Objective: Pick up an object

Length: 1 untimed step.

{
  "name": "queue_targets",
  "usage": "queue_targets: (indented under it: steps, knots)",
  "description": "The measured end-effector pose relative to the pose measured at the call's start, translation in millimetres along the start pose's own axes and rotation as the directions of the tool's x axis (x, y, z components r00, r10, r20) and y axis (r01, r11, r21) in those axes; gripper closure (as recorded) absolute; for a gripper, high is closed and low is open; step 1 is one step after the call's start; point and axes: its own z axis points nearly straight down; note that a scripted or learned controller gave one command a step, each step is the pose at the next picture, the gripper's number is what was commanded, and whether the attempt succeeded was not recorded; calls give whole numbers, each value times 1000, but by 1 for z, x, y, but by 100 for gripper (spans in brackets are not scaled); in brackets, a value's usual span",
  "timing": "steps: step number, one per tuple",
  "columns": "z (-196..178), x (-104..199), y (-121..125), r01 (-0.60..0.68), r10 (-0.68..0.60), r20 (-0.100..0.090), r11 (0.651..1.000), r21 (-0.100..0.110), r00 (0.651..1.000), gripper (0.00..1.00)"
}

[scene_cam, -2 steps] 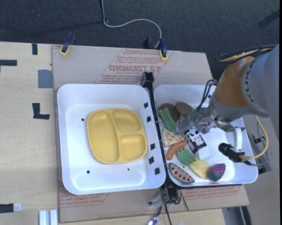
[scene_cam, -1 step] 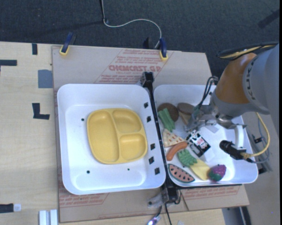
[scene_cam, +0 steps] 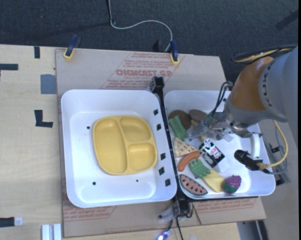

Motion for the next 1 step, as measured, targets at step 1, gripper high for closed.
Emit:
queue_targets:
  steps: [1]
  knots:
    - [-65,12,48,3,-3,4,1000,-5,1000,0]
